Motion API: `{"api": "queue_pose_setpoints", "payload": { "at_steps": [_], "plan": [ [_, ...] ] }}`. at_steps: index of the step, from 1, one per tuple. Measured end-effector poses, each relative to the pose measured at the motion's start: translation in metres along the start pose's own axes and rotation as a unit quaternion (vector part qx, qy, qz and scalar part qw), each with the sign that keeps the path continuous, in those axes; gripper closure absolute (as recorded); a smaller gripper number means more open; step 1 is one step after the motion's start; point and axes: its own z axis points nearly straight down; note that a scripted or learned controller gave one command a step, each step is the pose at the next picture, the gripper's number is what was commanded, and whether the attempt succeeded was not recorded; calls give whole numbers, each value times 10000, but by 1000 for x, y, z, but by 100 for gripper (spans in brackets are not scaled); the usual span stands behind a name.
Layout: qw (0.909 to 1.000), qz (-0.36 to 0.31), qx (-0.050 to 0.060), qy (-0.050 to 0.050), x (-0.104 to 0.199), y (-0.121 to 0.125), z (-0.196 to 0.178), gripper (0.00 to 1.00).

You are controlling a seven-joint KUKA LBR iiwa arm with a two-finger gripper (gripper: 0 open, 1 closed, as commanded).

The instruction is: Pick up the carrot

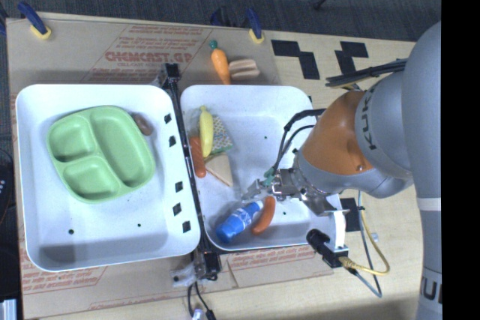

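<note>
Claw (274, 185): low over the near half of the right bin (296, 97), close above the blue bottle (240, 219) and the orange sausage-like piece (263, 215). The wrist hides its tip, so I cannot tell whether it is apart or together. Nothing visibly held.

Carrot (220, 64): not in either bin. It lies on the brown bench (112, 49) just past the right bin's far rim, near the far left corner of that bin. A bun-like piece (244, 70) sits just beside it, on the side nearer my arm.

Key relation: the carrot lies well apart from my claw, toward the top of the view and somewhat left, across the whole right bin. Its long axis runs nearly up-down in the view, green top away from the bin, orange tip towards the rim. Judgement: I must lift clear of the rim, cross the bin, and close across the carrot's width.

Count:
- Carrot, one.
- White bins, two.
- Green divided plate (101, 152), one, in the left bin (30, 183).
- Banana (205, 130), one.
- Blue bottle, one.
- Arm, one.

Risk: the orange sausage-like piece under me could be mistaken for the target.
</note>
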Motion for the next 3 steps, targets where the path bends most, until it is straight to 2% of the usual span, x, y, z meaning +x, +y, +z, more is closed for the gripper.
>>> {"api": "queue_pose_setpoints", "payload": {
  "at_steps": [1,2,3],
  "plan": [
    [9904,1380,-6,-5,66,32,-17,0],
    [9937,1119,-11,-7,124,125,-101,0],
    [9942,1076,2,-9,76,115,-18,0]
  ]
}}
